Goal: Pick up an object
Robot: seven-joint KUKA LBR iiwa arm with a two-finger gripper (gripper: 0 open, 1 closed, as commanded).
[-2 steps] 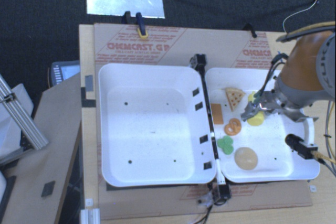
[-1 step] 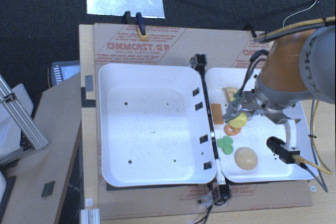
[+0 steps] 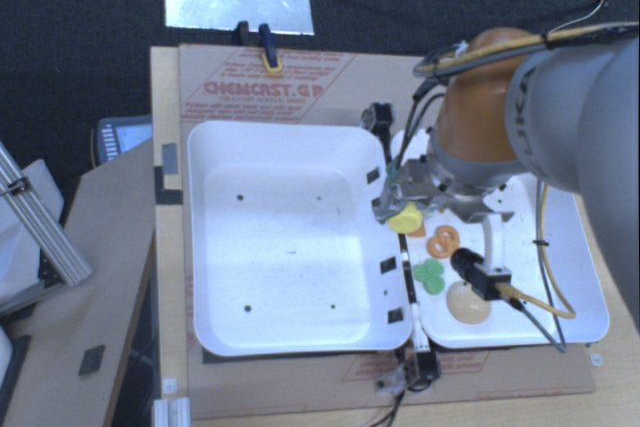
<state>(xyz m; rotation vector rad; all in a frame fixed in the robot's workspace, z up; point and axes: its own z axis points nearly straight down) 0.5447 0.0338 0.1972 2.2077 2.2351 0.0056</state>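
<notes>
A: What is seen in the camera view, taken from the right bin (image 3: 585, 300)?

B: The grey arm (image 3: 560, 105) is seen reaching across the right bin from the view's right, its orange band (image 3: 480, 115) held above the bin's far half. The gripper (image 3: 393, 205) is placed at the right bin's left wall, about halfway along it.

A: Can the state of the gripper be told?

B: It cannot be told. The tip is seen from above and partly masked by the wrist, so neither an open nor a closed state can be made out, and no grasp can be confirmed.

A: Where is the thing to be picked up?

B: A yellow piece (image 3: 406, 219) is found inside the right bin, against its left wall, directly under the gripper's tip and seemingly touching it. It appears to lie on the bin floor.

A: What else is held by the right bin?

B: An orange ring (image 3: 443, 241) is laid nearer the bin's middle. A green piece (image 3: 431, 276) is set by the left wall, closer to the near end. A cream rounded piece (image 3: 468, 305) is seen at the near end.

A: And beside the right bin?

B: The left bin (image 3: 200, 140) is set against its left wall, and both are carried on a cardboard sheet (image 3: 265, 85).
</notes>
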